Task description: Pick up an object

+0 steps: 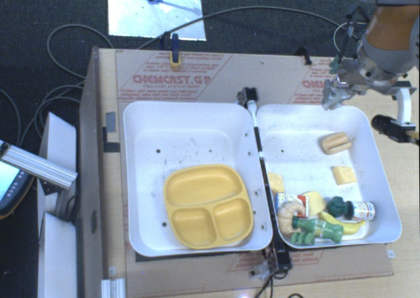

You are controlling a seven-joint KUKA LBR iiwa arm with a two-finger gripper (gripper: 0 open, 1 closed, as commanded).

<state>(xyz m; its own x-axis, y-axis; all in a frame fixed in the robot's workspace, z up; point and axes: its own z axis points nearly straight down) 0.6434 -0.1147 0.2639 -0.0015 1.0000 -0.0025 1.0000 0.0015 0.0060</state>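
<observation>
Camera view shows the gripper poised over the far rim of the right bin, carrying nothing; whether it is parted or closed I cannot tell. This looks like the approach step. Nearest candidate is the bread roll, lying alone just nearer (the cheese wedge sits beyond it). Next move calls for descending squarely over the roll.

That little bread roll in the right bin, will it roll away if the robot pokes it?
Probably a bit. The bread roll looks rounded and log-shaped, so it may roll sideways. It lies alone on the bin's flat floor, nothing beside it to stop it. It looks like a light plastic toy.
</observation>
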